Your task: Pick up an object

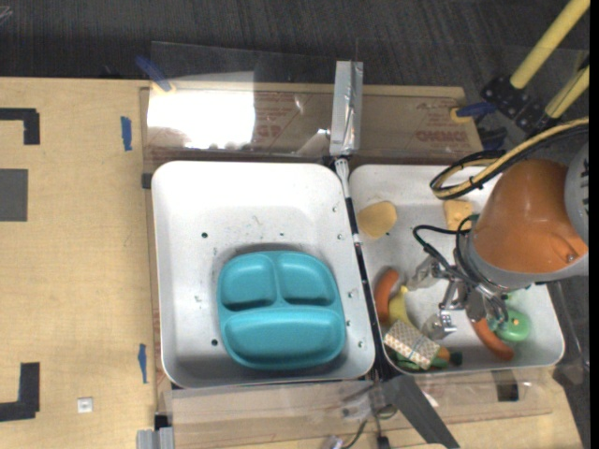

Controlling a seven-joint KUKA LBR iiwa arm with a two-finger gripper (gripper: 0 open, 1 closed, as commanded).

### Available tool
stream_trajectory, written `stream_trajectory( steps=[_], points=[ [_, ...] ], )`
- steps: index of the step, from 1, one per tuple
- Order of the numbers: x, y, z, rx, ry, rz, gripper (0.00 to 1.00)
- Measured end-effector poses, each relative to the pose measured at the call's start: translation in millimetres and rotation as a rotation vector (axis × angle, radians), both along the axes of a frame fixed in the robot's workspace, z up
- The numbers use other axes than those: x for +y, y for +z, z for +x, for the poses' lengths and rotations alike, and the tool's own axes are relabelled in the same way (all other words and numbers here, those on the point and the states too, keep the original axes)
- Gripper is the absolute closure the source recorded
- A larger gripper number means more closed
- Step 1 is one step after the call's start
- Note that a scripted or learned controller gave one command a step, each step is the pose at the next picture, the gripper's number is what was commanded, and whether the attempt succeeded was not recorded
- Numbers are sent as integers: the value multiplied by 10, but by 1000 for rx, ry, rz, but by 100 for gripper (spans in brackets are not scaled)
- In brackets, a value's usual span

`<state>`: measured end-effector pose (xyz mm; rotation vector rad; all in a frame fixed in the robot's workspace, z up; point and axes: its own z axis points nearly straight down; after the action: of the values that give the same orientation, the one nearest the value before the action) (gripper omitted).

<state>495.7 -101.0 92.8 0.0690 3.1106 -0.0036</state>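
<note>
My gripper [444, 305] hangs low inside the right bin [552, 344], under the arm's orange band [529, 223]. Just left of it lie an orange piece [385, 286] and a small yellow piece [401, 303]. A speckled flat block [412, 345] sits at the front, below the gripper. To its right are an orange carrot-like item [492, 337] and a green round item [514, 325]. The arm hides part of the bin behind the gripper.
A tan round disc [378, 218] and a yellow chunk [458, 214] lie at the back of the right bin. The left bin [187, 213] holds a teal divided plate [279, 309]. Black and yellow cables [468, 171] loop above the wrist.
</note>
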Motion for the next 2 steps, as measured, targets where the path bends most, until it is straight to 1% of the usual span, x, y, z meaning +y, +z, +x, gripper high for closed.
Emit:
stream_trajectory(
  steps=[1,2],
  points=[
    [-221,398,822,21,-44,3,0],
    [68,-28,105,15,-380,9,0]
  ],
)
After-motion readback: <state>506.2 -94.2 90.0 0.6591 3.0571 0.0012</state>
